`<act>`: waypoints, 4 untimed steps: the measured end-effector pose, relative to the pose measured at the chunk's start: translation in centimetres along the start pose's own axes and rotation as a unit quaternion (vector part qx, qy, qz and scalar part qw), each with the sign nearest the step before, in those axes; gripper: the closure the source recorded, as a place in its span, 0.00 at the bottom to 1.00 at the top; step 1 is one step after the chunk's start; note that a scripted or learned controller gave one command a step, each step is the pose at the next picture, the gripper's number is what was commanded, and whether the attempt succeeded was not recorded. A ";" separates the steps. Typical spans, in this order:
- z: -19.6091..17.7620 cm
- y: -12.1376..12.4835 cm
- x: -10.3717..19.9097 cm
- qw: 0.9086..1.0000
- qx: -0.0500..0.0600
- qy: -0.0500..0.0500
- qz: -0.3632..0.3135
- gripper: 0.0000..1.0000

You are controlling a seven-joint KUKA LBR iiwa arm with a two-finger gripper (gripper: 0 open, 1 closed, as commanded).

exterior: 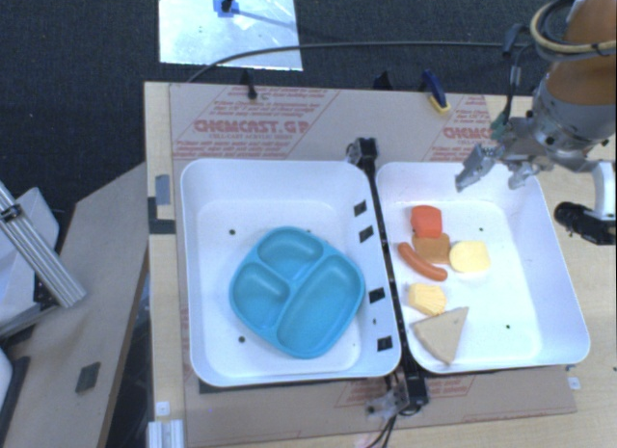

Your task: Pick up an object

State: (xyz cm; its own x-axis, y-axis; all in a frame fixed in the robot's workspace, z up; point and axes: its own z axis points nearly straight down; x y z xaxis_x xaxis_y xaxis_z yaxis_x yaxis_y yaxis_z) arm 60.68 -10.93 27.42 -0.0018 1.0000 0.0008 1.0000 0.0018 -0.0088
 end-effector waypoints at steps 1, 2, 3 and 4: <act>-0.6 0.2 0.0 1.000 -0.005 -0.001 -0.001 0.00; 5.2 -0.2 0.8 1.000 -0.003 0.000 0.000 0.00; 11.4 -0.7 0.8 1.000 -0.002 0.000 0.000 0.00; 16.6 -1.0 -0.2 1.000 -0.003 0.000 0.000 0.00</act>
State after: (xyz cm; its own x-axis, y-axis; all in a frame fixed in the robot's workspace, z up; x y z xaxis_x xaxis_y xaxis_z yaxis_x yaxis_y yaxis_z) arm 59.55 -11.08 10.82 -0.0009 1.0000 0.0004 1.0000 0.0009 -0.0026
